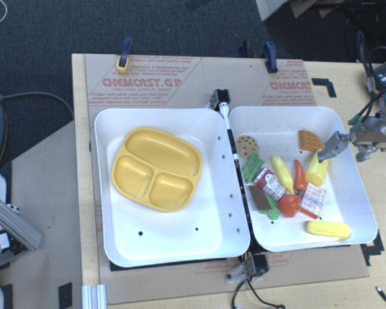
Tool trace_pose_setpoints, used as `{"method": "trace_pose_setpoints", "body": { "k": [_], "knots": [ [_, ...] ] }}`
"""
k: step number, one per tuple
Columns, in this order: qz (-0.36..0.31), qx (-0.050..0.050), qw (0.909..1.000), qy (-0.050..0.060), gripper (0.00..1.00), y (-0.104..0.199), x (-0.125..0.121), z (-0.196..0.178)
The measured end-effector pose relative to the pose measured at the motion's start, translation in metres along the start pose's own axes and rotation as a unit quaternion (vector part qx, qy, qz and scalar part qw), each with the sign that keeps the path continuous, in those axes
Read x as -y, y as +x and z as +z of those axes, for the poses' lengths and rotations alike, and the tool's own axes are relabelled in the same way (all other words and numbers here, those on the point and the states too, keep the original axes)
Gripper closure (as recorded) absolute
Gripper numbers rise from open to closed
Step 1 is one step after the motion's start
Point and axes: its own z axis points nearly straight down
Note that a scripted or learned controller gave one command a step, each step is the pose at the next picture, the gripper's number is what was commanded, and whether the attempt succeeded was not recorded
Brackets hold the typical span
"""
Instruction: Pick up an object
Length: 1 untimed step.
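Note:
The right bin (354,192) holds a pile of toy food: a round cookie (247,146), an orange wedge (310,140), a green pod (251,168), a long yellow piece (282,172), a red chili (300,174), a yellow pepper (316,170), a red tomato (289,205), a red-and-white packet (313,201) and a yellow oblong piece (328,229). My gripper (338,145) comes in from the right edge and hangs over the bin's upper right part, just above the yellow pepper and right of the orange wedge. I see nothing held in it.
A yellow three-compartment plate (156,169) lies in the left bin (116,237). A ridge with clips (231,153) divides the two bins. Blue clamps (270,56) hold the cardboard at the back. Grey equipment (13,224) stands at the left.

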Motion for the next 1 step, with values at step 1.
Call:
{"method": "trace_pose_setpoints", "body": {
  "k": [1],
  "knots": [
    [-0.001, 0.001, 1.0, -0.007, 0.0, 0.0003, -0.0022, -0.007]
  ]
}}
